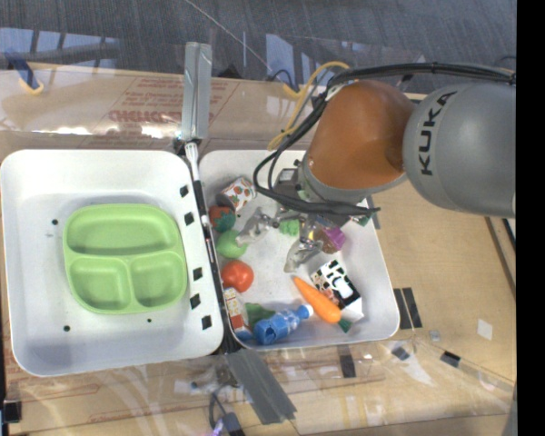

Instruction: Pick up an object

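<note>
End effector (302,236) hangs low in the right bin (381,280), mostly hidden under the orange wrist; we cannot tell its opening or whether it has anything. Nearest candidate: toy carrot (316,301), just toward the bin's near wall, long axis slanting down-right. Count: one carrot, one tomato (237,276), one blue bottle (277,324), one green divided tray (124,258) in the left bin.

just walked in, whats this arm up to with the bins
A KUKA arm reaches in from the right over the right bin, which holds small toys such as an orange carrot, a red tomato and a blue bottle. Its gripper hangs low among them. The left bin holds a green divided tray.
</note>
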Action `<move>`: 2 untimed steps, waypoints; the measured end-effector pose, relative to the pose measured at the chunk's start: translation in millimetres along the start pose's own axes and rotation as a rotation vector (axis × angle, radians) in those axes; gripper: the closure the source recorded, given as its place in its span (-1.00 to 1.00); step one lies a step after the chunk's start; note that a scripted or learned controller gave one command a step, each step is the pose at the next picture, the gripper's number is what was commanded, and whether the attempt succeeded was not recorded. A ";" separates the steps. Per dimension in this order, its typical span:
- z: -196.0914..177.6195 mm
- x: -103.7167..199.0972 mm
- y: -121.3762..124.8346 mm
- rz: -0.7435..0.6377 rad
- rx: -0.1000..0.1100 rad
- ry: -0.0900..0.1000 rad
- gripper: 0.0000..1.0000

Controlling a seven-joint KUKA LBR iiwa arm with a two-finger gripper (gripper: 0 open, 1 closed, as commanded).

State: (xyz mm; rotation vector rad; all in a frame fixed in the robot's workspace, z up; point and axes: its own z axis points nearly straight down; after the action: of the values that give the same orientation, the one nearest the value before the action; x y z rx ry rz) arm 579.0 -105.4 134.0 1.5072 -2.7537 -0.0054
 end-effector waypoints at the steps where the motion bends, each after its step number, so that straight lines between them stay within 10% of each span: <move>1: 26.9 65.3 24.3 -0.092 -0.001 0.001 -1.00; 2: 37.8 93.3 47.0 -0.002 0.029 -0.013 -1.00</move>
State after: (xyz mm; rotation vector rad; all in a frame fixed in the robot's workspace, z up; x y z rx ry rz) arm 489.1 -158.6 96.4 1.5215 -2.7743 0.0245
